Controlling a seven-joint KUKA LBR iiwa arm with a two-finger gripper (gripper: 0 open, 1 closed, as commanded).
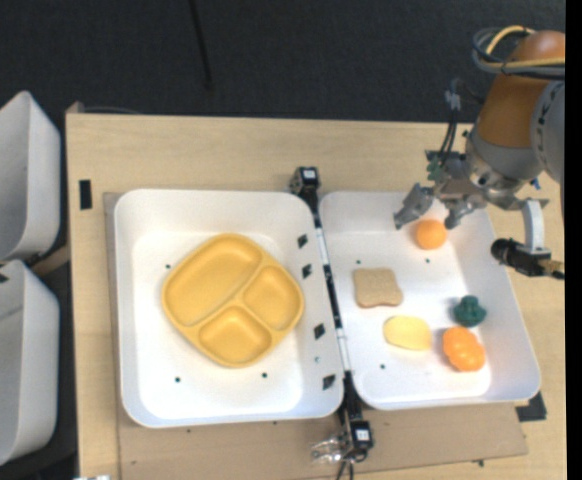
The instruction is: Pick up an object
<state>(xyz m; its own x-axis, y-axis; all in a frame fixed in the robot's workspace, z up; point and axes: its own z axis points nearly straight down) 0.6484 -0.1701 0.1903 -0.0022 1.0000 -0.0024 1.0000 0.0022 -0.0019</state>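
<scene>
Hand (435, 212) spread open above orange ball (430, 233)

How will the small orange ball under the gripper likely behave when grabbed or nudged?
The orange ball looks round and smooth, so it probably rolls if nudged across the flat right bin. The gripper has its fingers spread just above it; an off-centre squeeze may squirt it sideways.

**Materials and Surface Finish**

The two shallow white plastic bins (141, 388) appear smooth with a slight sheen. The yellow three-compartment plastic tray (233, 298) looks smooth and semi-matt. The pale wooden bench top (221, 153) is matt with faint grain. The tan bread-slice toy (377, 287) looks rough and dull. The small orange ball (430, 233) appears smooth.
</scene>
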